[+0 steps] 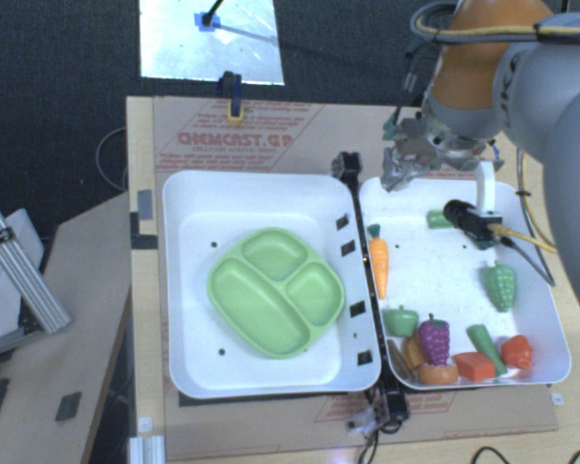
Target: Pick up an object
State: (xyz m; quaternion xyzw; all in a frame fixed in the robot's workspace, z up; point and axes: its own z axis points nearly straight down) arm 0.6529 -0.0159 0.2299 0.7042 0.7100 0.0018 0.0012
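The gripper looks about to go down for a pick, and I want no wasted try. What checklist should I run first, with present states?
1. Gripper above the right bin: ok, at its far left corner.
2. Toy directly beneath it: not ok, bare floor.
3. Nearest target, carrot, free of neighbours: ok.
4. Fingers open: cannot tell.
5. Green plate out of the way: ok, left bin.

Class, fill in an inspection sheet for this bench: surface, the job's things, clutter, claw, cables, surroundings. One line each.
Surface: two white bins, left bin, right bin.
Job's things: carrot, purple grapes, green grapes and other toy food in the right bin.
Clutter: green divided plate in the left bin.
Claw: claw above the right bin's far corner, holding nothing.
Cables: cable left of the bench.
Surroundings: dark carpet.
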